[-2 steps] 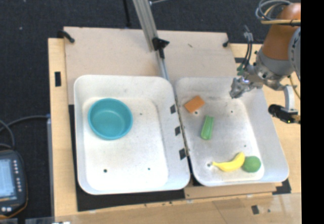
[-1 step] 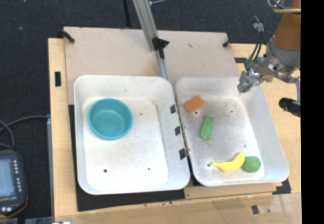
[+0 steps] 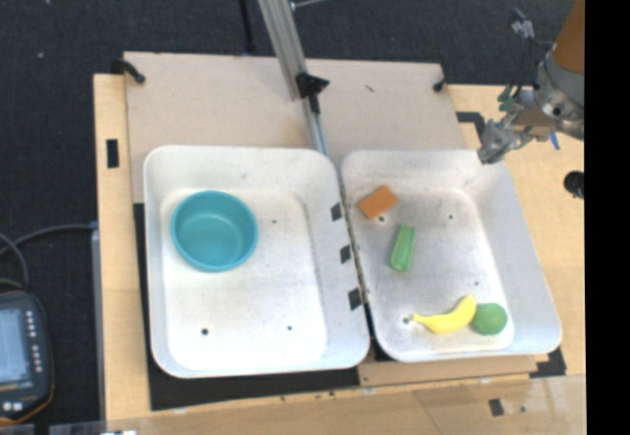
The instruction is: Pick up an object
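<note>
At far corner of right bin, gripper, apart from every object; cannot tell whether spread or closed. Mid-bin, lying free: green block, likely light and stiff, best pinched across its narrow width. Beside it toward the back, orange block. Along near wall, banana touching green ball, probably prone to roll. Inside left bin, teal bowl.

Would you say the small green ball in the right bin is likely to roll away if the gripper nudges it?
Probably. The green ball looks round and smooth, so a sideways nudge should set it rolling. The banana touching it on one side and the bin wall close by may stop it quickly. It looks small and likely light.
</note>
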